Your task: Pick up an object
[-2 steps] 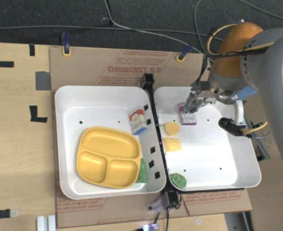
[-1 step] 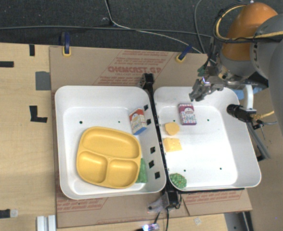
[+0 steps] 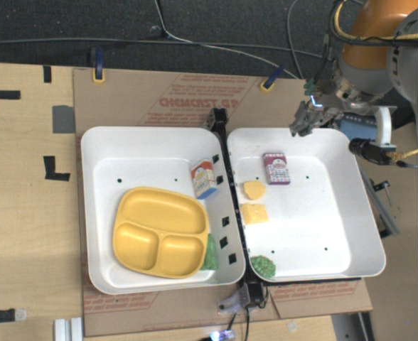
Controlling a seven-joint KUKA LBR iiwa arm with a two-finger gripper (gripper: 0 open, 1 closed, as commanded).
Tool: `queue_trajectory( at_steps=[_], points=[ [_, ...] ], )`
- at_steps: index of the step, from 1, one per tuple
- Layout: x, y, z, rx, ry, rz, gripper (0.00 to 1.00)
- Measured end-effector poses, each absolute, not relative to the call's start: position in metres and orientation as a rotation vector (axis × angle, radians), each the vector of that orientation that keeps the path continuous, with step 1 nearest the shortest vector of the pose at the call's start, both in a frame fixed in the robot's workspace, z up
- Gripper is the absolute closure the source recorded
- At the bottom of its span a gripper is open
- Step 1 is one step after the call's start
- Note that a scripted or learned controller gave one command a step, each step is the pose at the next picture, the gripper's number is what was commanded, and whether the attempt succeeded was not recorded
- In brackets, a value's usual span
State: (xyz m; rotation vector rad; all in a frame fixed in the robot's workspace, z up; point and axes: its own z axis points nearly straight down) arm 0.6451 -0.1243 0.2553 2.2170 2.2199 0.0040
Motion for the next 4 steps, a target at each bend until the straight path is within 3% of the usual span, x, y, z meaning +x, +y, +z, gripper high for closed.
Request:
queue_trajectory(
  at_steps=[2,4],
  points=[
    [0.611,-0.015,0.25,2.217,2.23,-0.002,1.0],
    [0.591,0.093,0.254,2.215,2.23,-0.001,1.0]
  ],
)
